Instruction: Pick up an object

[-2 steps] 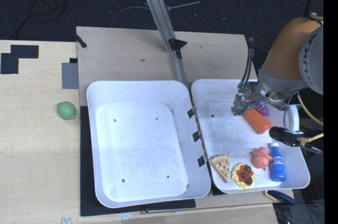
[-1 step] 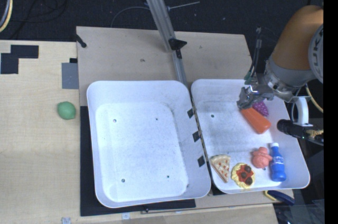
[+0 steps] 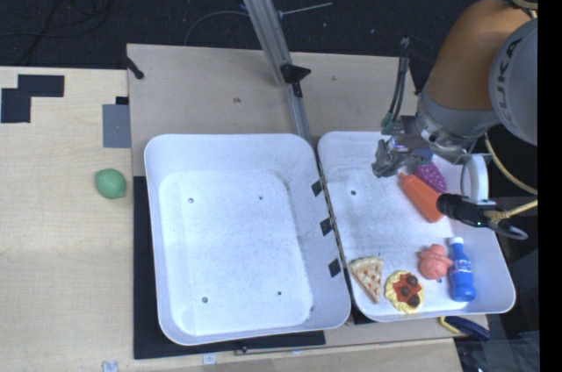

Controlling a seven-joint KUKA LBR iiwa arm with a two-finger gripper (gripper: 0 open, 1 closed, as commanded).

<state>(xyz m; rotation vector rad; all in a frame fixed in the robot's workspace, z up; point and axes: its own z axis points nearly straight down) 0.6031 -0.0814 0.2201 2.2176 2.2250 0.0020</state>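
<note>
The right bin [image 3: 369, 212] holds an orange carrot-like piece [image 3: 420, 196], a purple grape bunch [image 3: 430, 176], a pink toy [image 3: 433, 261], a blue bottle [image 3: 460, 269], a pizza slice [image 3: 368, 276] and a round yellow and red piece [image 3: 404, 290]. My gripper [image 3: 386, 166] hangs over the bin's far part, just left of the carrot and the grapes. I see nothing between its fingers.
The left bin [image 3: 167, 186] lies beside the right one, with black clips on the shared rim. A green ball [image 3: 111, 183] rests on the bench to the left. A metal rail [image 3: 268, 19] slants down behind the bins.
</note>
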